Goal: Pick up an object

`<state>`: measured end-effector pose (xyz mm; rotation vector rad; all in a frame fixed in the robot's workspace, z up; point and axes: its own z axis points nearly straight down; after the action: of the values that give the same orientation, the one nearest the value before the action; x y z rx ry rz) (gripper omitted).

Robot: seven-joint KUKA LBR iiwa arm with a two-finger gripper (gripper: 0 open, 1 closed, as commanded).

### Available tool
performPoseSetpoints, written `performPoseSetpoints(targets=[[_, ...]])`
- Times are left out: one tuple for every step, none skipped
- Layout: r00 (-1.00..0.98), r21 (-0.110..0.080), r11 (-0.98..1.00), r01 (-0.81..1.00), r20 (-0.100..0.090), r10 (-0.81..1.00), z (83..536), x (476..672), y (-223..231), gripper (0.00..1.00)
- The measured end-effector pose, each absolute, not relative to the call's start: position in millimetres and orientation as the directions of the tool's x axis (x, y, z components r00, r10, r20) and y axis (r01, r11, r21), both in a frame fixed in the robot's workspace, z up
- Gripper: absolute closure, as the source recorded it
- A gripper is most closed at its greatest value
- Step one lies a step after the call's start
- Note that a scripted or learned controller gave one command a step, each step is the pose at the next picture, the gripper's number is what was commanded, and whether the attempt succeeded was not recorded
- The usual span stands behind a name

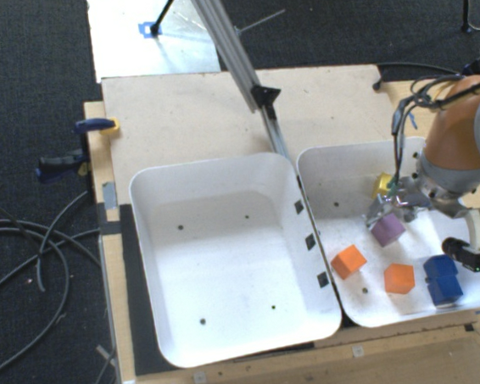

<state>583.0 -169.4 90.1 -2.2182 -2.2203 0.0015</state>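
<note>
In the right bin: tool low over the purple block, apparently touching its top edge.
Tool state: cannot tell whether spread or pressed together; metal parts blurred against the block.
Grip: no block visibly between the tool's parts, so not counted as held.
Step in hand: probably settling onto the purple block for a grasp.
Doing it well: centre over the block, straddle two opposite faces, go down squarely, squeeze only once both sides are flanked; lift straight up.
Risk: yellow piece just beside the tool on the far side, liable to be nudged or caught along with the block.
Right bin contents: purple block near the middle, yellow piece behind it, two orange cubes nearer the front, blue block at the front right corner.
Left bin contents: nothing seen but small dark dots on the floor.
Tabletop: pale board carrying both bins, touching along their shared wall.
</note>
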Motion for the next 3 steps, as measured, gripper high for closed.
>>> performPoseSetpoints(targets=[[-0.001,-0.003,0.001,1.0,0.001,1.0,90,542.4,-157,0.0],[-0.004,0.004,0.004,1.0,0.0,1.0,101,545.4,-157,1.0],[-0.014,0.009,0.014,1.0,0.002,1.0,195,552.4,-72,1.0]])
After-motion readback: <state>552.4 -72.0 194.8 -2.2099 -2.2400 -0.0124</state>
